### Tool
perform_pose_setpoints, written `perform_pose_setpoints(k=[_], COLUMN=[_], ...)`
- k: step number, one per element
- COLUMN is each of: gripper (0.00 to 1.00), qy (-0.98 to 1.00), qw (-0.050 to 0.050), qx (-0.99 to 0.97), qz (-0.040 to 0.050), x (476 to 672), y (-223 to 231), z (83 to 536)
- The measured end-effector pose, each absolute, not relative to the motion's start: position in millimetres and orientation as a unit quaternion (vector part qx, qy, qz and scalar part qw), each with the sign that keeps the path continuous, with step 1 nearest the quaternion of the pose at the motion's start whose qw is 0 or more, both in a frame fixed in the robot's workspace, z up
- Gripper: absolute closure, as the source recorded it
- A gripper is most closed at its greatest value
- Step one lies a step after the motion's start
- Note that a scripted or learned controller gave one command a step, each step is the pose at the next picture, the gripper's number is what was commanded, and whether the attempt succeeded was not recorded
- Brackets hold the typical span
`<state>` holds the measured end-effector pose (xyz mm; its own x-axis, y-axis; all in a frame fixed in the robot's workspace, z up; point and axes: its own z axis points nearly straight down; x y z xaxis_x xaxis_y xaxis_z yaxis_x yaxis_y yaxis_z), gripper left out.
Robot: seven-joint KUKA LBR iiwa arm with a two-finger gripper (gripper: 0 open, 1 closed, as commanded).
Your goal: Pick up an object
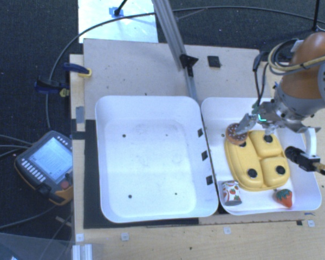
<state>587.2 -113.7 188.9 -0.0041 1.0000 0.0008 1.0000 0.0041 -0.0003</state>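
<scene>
From above, two shallow white bins are sitting side by side on a pale bench [151,69]. The left bin [111,123] is lying next to the right bin [216,118], their inner rims touching along the middle.

The arm [309,75], grey with an orange band, is reaching in from the right and hanging over the upper part of the right bin. Its gripper [248,124] is pointing down and to the left, toward the top left corner of a yellow tray [257,158]. Whether the hand is open or closed cannot be told from this angle.

The yellow tray is lying in the middle of the right bin, tilted a little, with several square hollows and dark dots in them. A small round doughnut [237,133] with brown icing is resting at the tray's upper left corner, just beside the gripper tip; it is not clear whether the two are touching. A small patterned cup [231,193] is lying on its side at the bin's lower left corner, just beside the tray. A red strawberry [284,197] is sitting at the lower right of the bin, just below the tray.

Off the bench to the left, a grey handheld control pad [46,164] is lying on the dark floor, with cables trailing around it.
</scene>
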Motion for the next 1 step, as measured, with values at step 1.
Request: perform_pose_setpoints(k=[1], gripper=[0.00], qy=[-0.709], qw=[0.000], qx=[-0.706], qz=[-0.0008], x=[587.8], y=[-113.8], z=[189.8])
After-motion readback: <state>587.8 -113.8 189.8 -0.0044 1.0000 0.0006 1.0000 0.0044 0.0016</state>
